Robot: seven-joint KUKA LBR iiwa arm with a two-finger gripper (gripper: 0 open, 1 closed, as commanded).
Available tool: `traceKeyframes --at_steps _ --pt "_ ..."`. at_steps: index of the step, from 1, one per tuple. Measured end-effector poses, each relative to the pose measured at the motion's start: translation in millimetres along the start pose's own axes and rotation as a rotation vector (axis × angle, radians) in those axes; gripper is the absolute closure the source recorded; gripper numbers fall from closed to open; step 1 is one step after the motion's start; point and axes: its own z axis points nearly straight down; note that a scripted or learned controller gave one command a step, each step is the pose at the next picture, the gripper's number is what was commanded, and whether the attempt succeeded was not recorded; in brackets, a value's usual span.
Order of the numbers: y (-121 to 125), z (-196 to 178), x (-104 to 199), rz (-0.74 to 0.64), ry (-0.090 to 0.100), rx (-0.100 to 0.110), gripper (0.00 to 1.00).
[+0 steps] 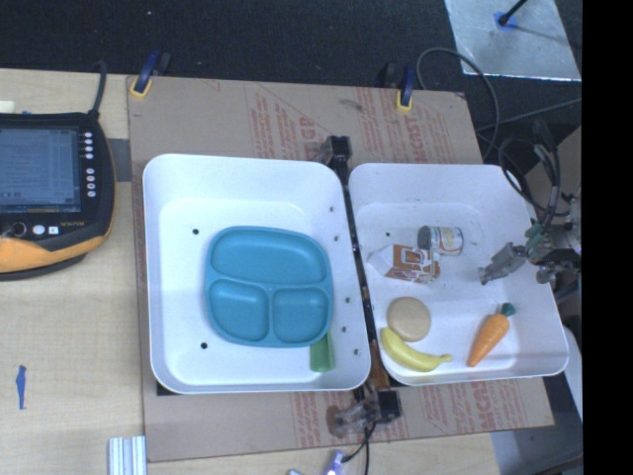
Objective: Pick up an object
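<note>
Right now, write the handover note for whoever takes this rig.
Gripper: at the right bin's right edge, low over the floor, nothing between its fingers that I can see; open or shut unclear.
Right bin: small can, torn packet, round biscuit, banana, carrot.
Left bin: blue divided plate, green piece at its lower right.
Done: nothing lifted.
Left: grasp one object; the carrot lies nearest.

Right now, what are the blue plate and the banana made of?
The blue plate looks like smooth matte plastic: one even colour, with rounded moulded compartments. The banana is probably a plastic toy, judging by its uniform bright yellow skin without marks, though real fruit cannot be ruled out.
</note>
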Motion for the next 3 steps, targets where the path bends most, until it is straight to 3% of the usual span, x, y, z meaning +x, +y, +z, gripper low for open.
traceKeyframes --at_steps 1,2,3 --pt "7 104 55 -0.002 0.001 0.003 0.00" --pt "58 126 84 -0.002 -0.001 0.001 0.00" --pt "104 125 84 0.001 0.001 -0.001 0.00"
